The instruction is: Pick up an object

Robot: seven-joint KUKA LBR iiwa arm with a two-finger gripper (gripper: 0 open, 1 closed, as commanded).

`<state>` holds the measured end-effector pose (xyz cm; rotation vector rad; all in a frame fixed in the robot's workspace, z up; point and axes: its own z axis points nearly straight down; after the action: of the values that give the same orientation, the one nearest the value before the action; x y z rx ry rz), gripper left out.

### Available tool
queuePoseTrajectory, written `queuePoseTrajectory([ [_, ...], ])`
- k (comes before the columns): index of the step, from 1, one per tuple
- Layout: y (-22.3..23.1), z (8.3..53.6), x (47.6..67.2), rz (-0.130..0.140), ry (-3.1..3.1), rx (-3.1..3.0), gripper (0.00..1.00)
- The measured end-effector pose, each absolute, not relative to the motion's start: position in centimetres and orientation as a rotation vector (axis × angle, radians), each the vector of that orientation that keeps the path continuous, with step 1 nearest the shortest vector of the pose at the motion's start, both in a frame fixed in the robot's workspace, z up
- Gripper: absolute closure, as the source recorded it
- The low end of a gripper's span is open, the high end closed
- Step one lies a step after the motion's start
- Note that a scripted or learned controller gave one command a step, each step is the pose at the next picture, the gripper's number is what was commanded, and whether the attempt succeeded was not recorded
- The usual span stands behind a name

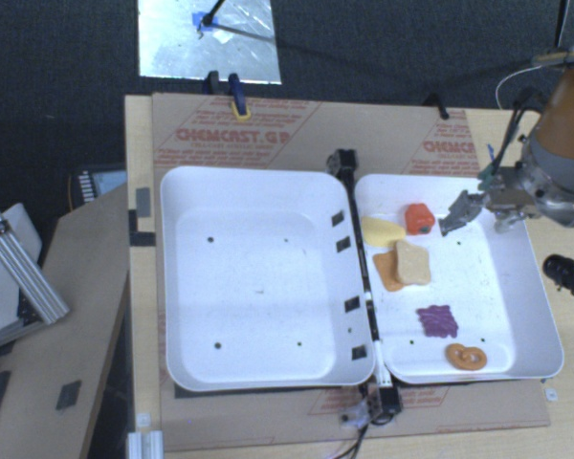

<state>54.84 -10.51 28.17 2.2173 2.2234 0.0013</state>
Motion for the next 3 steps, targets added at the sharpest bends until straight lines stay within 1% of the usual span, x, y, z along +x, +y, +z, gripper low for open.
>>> queuePoseTrajectory([
  [1,-10.5,29.3,54.9,0.005,2.224,2.213,1.0],
  [2,0.1,35.4,53.4,0.014,2.235,2.201,1.0],
  [3,6.3,38.6,48.5,0.008,2.233,2.208,1.0],
])
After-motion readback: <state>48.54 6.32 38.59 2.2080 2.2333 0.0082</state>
